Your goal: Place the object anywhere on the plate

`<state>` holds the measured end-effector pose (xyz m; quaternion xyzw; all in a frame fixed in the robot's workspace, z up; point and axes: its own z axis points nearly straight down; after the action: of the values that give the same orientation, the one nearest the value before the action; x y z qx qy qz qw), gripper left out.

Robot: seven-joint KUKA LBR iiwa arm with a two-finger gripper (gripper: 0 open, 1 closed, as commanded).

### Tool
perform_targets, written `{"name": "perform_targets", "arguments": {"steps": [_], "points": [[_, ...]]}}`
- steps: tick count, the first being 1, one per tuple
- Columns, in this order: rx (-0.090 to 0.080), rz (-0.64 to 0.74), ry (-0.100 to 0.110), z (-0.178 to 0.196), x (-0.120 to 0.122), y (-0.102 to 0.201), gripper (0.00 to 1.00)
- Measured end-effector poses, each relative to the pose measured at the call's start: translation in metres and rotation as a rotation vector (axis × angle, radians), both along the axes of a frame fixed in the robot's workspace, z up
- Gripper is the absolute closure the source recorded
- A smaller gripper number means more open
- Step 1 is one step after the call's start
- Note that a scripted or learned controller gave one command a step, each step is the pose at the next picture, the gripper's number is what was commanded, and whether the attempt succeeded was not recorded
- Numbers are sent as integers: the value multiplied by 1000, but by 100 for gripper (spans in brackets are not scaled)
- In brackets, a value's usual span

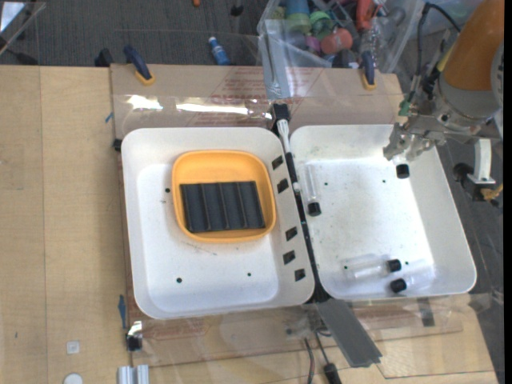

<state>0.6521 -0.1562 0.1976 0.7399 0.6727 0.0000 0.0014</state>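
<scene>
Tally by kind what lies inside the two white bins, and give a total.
Orange square plastic plate with a dark ribbed insert, left bin: 1
Clear plastic tubes with black caps, right bin: 3, one by the divider, two near the front
Total: 4

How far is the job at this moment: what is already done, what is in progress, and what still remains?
Done: nothing yet; the orange plate in the left bin carries only a dark ridged insert. In progress: the gripper sits over the right bin's upper corner, with nothing seen between its fingers. Left: the clear vials and lie in the right bin, so picking one and placing it remains.
</scene>
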Motion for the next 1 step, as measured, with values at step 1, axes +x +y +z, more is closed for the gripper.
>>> {"name": "perform_targets", "arguments": {"steps": [1], "points": [[0,138,-1,-7,15,17,100]]}}
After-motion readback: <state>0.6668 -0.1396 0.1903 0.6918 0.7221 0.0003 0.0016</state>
